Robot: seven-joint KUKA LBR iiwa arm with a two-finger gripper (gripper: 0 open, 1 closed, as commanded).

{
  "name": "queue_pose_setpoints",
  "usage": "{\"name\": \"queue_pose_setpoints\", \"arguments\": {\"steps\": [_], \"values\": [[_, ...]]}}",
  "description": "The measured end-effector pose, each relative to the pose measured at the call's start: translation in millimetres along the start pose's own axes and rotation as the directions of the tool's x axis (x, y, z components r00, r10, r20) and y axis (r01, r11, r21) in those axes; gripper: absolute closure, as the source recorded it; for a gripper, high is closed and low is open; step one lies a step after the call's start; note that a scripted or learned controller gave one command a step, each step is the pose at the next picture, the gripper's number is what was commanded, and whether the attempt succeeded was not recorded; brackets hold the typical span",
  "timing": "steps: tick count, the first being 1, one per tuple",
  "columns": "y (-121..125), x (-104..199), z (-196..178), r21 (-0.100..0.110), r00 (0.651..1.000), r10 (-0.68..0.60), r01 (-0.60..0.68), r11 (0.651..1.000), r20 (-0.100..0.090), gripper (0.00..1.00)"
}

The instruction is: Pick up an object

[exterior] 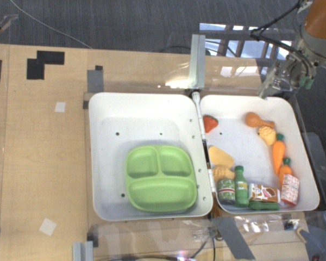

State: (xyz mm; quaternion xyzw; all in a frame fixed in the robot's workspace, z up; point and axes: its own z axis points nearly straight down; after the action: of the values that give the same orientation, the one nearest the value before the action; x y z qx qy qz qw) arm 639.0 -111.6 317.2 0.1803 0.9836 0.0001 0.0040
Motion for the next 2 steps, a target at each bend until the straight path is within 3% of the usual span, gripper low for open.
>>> {"name": "queue_pose_setpoints", "arguments": {"steps": [1,2], "values": [[18,-16,6,-0.002,0.974,0.226,-0.226,0.974,0.002,1.00],[20,-18,-8,-0.007,0.975,0.221,-0.221,0.975,0.014,1.00]]}}
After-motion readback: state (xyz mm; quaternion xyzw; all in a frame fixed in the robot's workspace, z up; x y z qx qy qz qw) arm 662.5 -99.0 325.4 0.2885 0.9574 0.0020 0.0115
